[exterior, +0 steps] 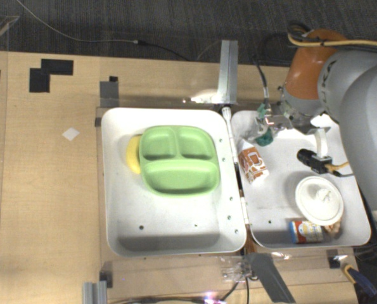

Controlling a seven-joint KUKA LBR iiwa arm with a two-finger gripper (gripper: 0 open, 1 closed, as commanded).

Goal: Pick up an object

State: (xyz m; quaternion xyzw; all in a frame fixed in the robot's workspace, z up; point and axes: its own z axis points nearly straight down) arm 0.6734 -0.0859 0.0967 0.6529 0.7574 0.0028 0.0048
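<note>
Gripper [265, 130] sits low at the back-left corner of the right bin [359, 233], just above the orange-and-white packet [253, 164]; nothing visibly between the fingers, and can't tell if they're spread or closed. Best bet: drop straight onto the packet, centred, clear of the bin wall; close only once seated. Arm [340, 81] reaches in from the right, wrist bent down, orange band [305, 71] up top.
</note>
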